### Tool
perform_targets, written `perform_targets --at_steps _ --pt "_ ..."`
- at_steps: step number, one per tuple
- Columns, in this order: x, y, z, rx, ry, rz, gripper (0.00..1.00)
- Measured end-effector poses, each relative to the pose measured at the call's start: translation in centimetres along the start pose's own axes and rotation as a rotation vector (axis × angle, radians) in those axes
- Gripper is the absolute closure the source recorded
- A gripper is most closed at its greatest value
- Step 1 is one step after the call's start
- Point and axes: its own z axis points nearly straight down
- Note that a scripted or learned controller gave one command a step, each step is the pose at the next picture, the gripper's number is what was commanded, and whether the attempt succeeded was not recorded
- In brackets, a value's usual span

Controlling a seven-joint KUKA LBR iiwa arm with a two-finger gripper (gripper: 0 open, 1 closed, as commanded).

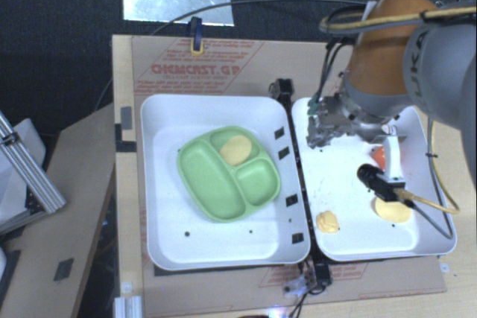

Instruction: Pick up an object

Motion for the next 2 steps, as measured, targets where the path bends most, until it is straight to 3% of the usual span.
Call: perform_targets --at_steps 2 --pt "8.6 2.2 1.1 0.001 0.001 0.000 1.00"
